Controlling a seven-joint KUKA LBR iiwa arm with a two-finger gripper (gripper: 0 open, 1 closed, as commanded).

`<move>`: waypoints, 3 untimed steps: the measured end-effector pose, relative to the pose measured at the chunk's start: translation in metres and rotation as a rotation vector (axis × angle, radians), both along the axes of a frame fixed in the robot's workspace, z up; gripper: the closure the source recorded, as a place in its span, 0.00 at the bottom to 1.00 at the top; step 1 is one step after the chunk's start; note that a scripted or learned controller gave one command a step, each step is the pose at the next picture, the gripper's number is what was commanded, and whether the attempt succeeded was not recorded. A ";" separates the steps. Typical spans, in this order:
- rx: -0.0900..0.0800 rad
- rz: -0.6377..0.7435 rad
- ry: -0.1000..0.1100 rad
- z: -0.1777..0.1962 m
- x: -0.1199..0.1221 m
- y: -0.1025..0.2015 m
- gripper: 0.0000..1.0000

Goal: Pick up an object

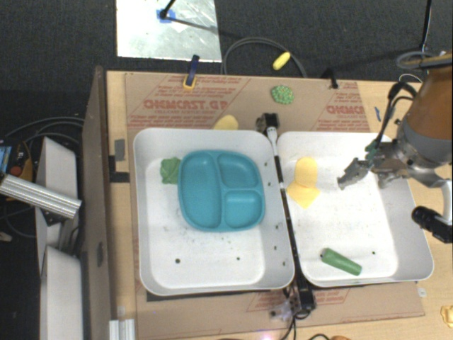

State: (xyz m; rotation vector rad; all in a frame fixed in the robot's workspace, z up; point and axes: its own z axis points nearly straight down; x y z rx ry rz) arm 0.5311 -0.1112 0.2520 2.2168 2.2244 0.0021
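The right bin (pixel 407 257) holds a yellow rounded object (pixel 306 171) resting on a flatter yellow piece (pixel 303 196) near its left wall, and a green cylinder-shaped object (pixel 341 261) near its front. My gripper (pixel 366 180) hangs over the right part of this bin, to the right of the yellow objects and apart from them. Its fingers are spread open and nothing lies between them. In the left bin (pixel 152 261) a teal divided plate (pixel 219 190) lies flat, with a green leafy object (pixel 170 170) against its left edge.
Behind the bins, on the cardboard, lie a green round object (pixel 282 94) and a yellow one (pixel 226 124). A black divider (pixel 283 211) runs between the bins. Cables hang at the right near the arm (pixel 432 112).
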 end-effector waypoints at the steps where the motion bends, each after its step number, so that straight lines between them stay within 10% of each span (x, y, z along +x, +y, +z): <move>1: 0.000 0.001 0.001 -0.173 0.028 0.016 0.00; 2: -0.001 0.003 -0.006 -0.166 0.090 0.016 0.00; 3: 0.001 -0.003 0.004 -0.168 0.053 0.029 0.00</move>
